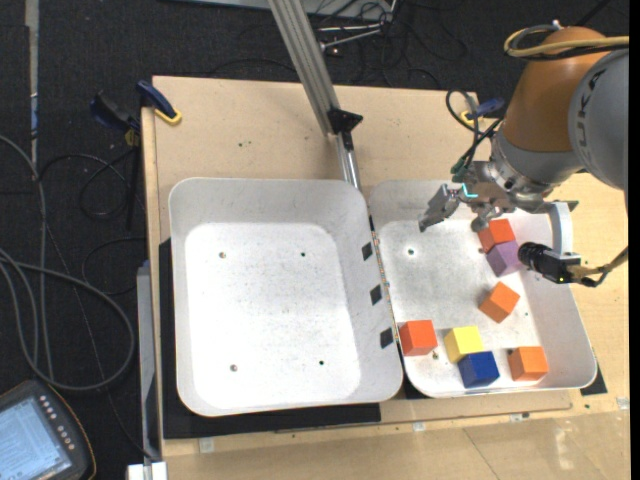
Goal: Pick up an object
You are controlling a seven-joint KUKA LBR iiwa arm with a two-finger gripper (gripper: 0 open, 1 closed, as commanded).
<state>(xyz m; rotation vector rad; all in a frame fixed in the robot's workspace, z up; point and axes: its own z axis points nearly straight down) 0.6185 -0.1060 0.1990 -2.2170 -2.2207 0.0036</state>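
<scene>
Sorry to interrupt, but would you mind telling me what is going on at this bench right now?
A KUKA arm reaches over the right bin, its gripper hanging above the bin's far end beside an orange block and a purple block. More blocks lie nearer the front. Nothing is visibly held. The left bin sits beside it.

The grey arm (570,88) reaches in from the right, its end effector (440,211) pointing down-left.

A pale wooden bench (260,128) stands on dark carpeted floor (80,48) strewn with black cables (60,268), with a metal pole (300,43) slanting overhead, blue clamps (150,98) at its corner and a screen (35,438) at lower left.
</scene>
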